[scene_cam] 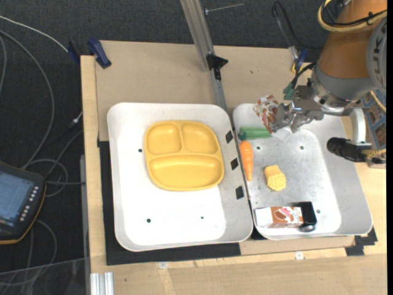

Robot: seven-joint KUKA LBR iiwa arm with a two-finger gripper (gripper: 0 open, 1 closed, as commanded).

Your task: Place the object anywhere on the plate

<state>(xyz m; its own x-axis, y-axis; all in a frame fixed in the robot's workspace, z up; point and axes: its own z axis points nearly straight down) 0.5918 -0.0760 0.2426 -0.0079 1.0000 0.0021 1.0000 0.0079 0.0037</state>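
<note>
A yellow plate (183, 154) with three compartments lies in the left bin (123, 183), with nothing on it. My gripper (287, 118) hangs over the far left part of the right bin (344, 189). It is right beside a red and white snack packet (266, 108) at that bin's far corner, and I cannot tell whether they touch. Just below the gripper lies an orange carrot (246, 158) with a green top, along the bin's left wall. A yellow piece of corn (275, 177) sits in the middle of the right bin.
A small brown and white carton (284, 216) with a black item (307, 214) against it lies at the right bin's near edge. A metal pole (202, 35) rises behind the gap between the bins. Cables trail at the back right.
</note>
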